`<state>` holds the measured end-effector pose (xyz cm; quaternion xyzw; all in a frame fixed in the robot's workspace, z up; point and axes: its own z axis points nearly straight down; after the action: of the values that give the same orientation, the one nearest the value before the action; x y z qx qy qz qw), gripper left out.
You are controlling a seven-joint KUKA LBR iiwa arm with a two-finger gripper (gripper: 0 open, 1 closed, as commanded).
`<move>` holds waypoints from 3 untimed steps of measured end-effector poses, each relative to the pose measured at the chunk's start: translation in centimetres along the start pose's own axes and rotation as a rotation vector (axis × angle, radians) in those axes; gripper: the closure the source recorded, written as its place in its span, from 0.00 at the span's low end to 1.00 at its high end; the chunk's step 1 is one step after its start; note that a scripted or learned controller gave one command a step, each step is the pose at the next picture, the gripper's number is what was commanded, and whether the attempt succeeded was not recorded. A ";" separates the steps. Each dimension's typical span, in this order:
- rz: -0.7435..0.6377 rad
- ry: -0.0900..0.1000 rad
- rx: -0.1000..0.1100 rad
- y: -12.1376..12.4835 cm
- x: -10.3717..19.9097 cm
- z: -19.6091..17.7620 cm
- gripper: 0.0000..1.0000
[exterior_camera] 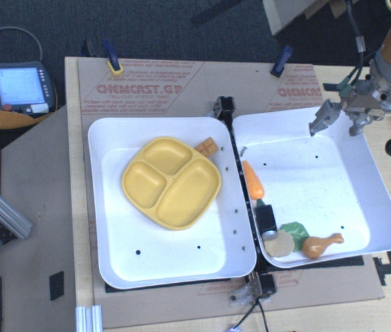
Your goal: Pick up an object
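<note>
My gripper (pixel 338 122) hangs above the far rim of the right bin (pixel 333 185), its two fingers spread open with nothing between them. Well away from it, along the bin's left wall, lies an orange carrot (pixel 252 180). Below the carrot sits a black block (pixel 265 218). At the near left corner are a beige round piece (pixel 278 243), a green item (pixel 295 231) and a tan drumstick (pixel 322 243).
The left bin (pixel 112 241) holds a yellow divided plate (pixel 171 182) and a small brown block (pixel 207 147) at the plate's far edge. A black clamp (pixel 223 106) sits between the bins at the back. A teach pendant (pixel 16 90) lies off the bench, left.
</note>
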<state>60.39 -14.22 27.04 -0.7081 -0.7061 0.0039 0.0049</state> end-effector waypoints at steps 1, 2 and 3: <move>-0.003 -0.002 -0.013 0.2 0.0 -0.8 0.00; -0.003 -0.001 -0.008 0.0 0.0 3.5 0.00; -0.003 0.000 -0.006 0.1 0.3 9.8 0.00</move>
<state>60.35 -13.86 17.26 -0.7071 -0.7071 0.0017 0.0027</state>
